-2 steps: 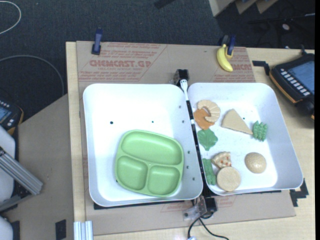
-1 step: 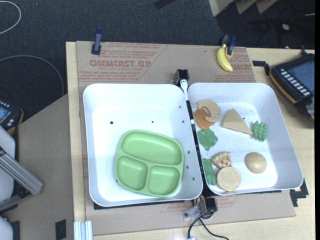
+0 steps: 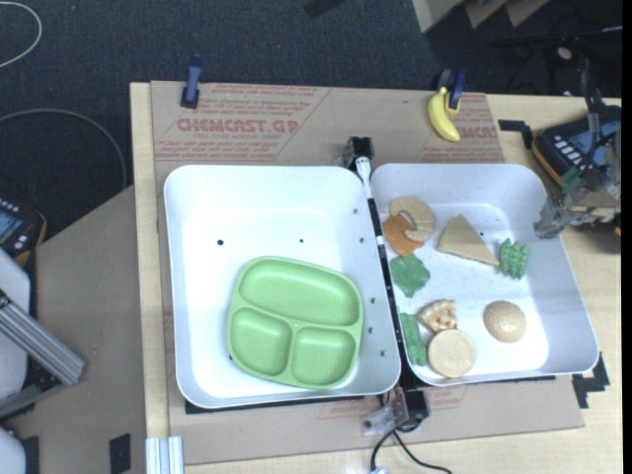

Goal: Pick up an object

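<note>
the surface (image 3: 247,117) carries two shallow white bins side by side; the left bin (image 3: 197,225) holds a green divided tray (image 3: 294,321) with three compartments, lying toward the near half of that bin; the right bin (image 3: 553,294) holds the small food-shaped pieces that the task could take; near its far left corner lies a pale round cookie-like piece (image 3: 413,213), touching or overlapping an orange-brown curved piece (image 3: 401,235) just in front of it; beside them, toward the middle of the bin, lies a tan wedge (image 3: 467,242) like a slice of cheese; just right of the wedge's tip stands a small ridged green piece (image 3: 513,257); against the bin's left wall lies a green leafy piece (image 3: 409,273), and nearer along the same wall a narrow green strip (image 3: 412,339); a small speckled pale piece (image 3: 437,315) sits just above a flat tan disc (image 3: 451,353) near the front edge; a rounded beige lump (image 3: 505,320) lies to the right of those two, apart from them; outside the bins, a yellow banana (image 3: 443,118) rests on the surface by a blue clamp (image 3: 454,85); another blue clamp (image 3: 192,79) sits at the far left corner; the gripper (image 3: 551,221) hangs at the right bin's right rim, above the wall, clear of every piece; nothing shows between its parts, and whether it is open or closed i cannot tell.
</note>
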Controlling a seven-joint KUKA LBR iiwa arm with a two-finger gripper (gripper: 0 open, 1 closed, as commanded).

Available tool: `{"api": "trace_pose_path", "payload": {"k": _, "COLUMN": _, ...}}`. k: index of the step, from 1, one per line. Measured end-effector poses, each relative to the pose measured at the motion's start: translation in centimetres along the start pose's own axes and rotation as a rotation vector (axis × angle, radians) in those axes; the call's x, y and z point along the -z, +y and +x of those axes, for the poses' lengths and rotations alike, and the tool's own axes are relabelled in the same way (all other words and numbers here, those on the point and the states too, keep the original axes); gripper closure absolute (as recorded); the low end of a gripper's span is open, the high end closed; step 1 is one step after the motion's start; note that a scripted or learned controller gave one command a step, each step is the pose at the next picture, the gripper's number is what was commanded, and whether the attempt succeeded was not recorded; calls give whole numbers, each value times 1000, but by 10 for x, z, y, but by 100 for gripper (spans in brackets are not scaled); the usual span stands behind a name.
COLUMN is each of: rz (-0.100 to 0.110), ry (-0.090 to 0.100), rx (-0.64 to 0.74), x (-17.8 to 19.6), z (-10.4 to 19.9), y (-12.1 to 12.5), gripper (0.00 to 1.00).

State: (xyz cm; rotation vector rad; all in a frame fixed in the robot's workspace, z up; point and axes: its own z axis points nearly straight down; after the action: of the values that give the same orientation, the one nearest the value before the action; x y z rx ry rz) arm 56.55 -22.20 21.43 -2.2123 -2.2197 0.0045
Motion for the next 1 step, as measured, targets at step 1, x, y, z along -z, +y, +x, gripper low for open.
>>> {"api": "trace_pose_path", "payload": {"k": 1, "rz": -14, "ry": -3, "rx": 6, "x": -60, "z": 66, "y": 106, "gripper": 100}}
